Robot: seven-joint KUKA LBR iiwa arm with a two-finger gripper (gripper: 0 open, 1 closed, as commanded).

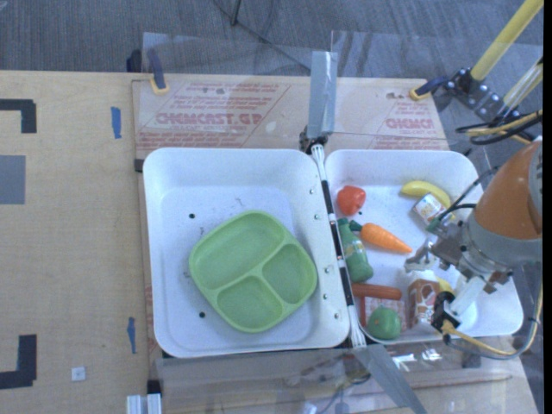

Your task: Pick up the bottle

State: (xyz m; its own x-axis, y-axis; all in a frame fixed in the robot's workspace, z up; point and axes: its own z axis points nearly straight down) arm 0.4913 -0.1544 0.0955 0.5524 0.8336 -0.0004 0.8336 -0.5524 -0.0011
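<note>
table: pale wood, filling the left of the frame; bore two shallow white bins side by side.

left bin: centre of the frame. held one plate, light green, three compartments, lying flat toward the bin's lower right.

right bin: right of centre, touching the left bin along a shared wall. contents listed below.

bottle: dark green with a pale label, lying on its side against the left wall of the right bin, long axis running up and down the frame. placed between the red fruit above and the sausage below.

red fruit: upper left of the right bin, just above the bottle.

carrot: orange, slanting down to the right, blunt end just beside the bottle.

banana: yellow, upper right of the right bin, with a small pale packet just under it.

sausage: red, lying crosswise near the lower left of the right bin.

green fruit: round, at the bin's lower edge, just below the sausage.

brown packet: just right of the sausage and green fruit.

arm: grey with orange band, entered from the right edge.

tool: over the right half of the right bin, right of the carrot, above the brown packet, apart from the bottle. apart or together: could not be told.
</note>
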